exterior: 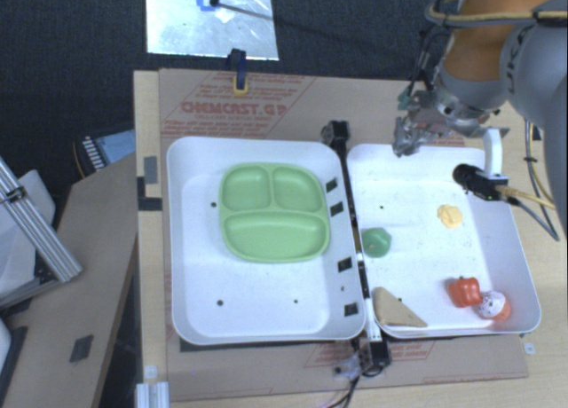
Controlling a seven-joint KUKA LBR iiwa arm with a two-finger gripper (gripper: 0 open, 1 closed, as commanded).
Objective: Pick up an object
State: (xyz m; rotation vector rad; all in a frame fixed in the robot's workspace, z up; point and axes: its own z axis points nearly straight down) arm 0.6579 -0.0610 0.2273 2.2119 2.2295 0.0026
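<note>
the two-finger gripper (pixel 406 145) hangs over the right white bin (pixel 510 247) at its far left corner; its opening i cannot tell. the nearest pick, a small yellow lump (pixel 451 215), lies toward the bin's right edge, nearer the camera.

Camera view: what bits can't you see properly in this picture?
- Gripper: small and blurred at the right bin's far edge; its grip state is unclear.
- Arm: cut off by the right and top edges.
- Red and white toys: too small to identify.
- Yellow piece: too small to name.
- Green tray: anything under it is hidden.
</note>
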